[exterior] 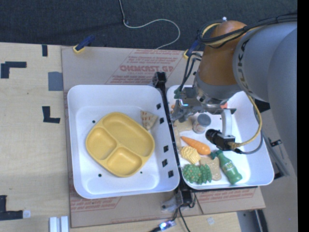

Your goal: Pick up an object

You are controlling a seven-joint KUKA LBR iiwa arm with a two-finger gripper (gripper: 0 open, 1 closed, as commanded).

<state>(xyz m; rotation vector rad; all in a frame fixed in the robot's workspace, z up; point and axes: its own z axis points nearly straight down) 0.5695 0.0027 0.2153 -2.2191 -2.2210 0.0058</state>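
Cardboard covers the surface (130, 69) under two white bins, and my target lies in the right bin (258, 175): among the toy foods there, the orange carrot (195, 145) looks the easiest pick — slim, tapered, smooth, lying slantwise near the bin's middle, just beside the yellow corn (189, 154) and above the green broccoli (197, 173). A green bottle (229, 167) lies close on its other side. My hand (186, 108) hangs over the bin's upper left part, near the dividing wall; whether it is wide or narrow I cannot tell from this angle. To do this well I would centre over the carrot's thick end, turn across its length, and come down straight — clear of the corn. The left bin (79, 144) holds a yellow divided plate (119, 143).
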